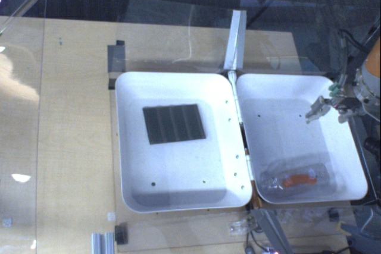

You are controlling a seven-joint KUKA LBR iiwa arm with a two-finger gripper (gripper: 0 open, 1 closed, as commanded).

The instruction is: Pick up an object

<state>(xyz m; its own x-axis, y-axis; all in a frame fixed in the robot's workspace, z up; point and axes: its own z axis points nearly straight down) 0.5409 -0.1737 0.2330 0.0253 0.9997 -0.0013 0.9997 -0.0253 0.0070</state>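
A clear plastic bottle with an orange part inside [296, 178] lies on its side near the front of the right bin [280, 128]. A dark grey ribbed rectangular pad [174, 123] lies flat in the left bin [178, 181]. My gripper [326, 115] hangs over the right bin's far right side, behind the bottle and apart from it. Its fingers [314, 110] are spread open with nothing between them.
A metal divider post [235, 47] stands at the back between the two bins. Clear shield panels rise behind the bins and at the left. Cables and brackets sit along the bench's front edge below the right bin.
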